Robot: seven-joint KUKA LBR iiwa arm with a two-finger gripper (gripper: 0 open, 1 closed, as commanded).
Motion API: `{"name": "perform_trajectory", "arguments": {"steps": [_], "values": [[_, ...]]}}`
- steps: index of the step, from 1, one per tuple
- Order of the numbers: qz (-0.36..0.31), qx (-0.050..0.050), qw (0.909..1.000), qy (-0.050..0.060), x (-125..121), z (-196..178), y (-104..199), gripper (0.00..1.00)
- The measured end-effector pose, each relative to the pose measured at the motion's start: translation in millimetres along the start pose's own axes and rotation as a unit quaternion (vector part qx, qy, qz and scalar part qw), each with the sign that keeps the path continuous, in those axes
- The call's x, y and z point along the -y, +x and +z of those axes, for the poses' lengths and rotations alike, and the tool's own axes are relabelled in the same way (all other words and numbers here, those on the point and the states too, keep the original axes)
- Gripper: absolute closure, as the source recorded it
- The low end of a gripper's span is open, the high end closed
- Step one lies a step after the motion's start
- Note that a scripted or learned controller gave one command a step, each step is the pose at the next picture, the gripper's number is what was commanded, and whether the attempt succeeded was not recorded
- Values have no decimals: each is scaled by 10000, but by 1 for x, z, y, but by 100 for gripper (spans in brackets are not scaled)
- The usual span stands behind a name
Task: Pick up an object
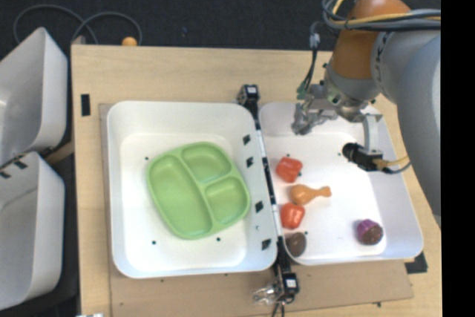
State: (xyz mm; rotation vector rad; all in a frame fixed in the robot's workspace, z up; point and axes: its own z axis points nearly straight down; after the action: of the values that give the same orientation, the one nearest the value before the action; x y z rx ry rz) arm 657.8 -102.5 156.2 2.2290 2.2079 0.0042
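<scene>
We look down on a wooden bench (171, 70) with two white bins side by side. The left bin (133, 249) holds a green plate (197, 189) with three parts in it. It lies flat and a bit turned.

The right bin (393, 204) holds the small things. Near its left wall we see a red pepper (289, 169) — and lower down a second red pepper (292, 216). Between them lies an orange drumstick (308, 194), with its thin end pointing right. At the near left corner sits a brown lump (296, 243), touching the wall. Well apart from these, near the right corner, sits a purple ball (369, 231).

The grey arm (412, 63) with its orange band (364, 41) comes in from the right. Its claw (303, 126) points down over the far left corner of the right bin. It is well apart from the peppers — nothing is in it. We cannot tell if it is apart or together.
</scene>
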Motion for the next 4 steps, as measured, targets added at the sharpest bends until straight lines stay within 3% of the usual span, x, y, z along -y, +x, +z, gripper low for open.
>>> {"name": "perform_trajectory", "arguments": {"steps": [2, 3, 4], "values": [[-37, 4, 10000, -15, -14, -122, -14, 100], [-62, -2, 10000, 32, 26, -113, 27, 100], [-68, -4, 10000, 24, 48, -107, 61, 100]]}}
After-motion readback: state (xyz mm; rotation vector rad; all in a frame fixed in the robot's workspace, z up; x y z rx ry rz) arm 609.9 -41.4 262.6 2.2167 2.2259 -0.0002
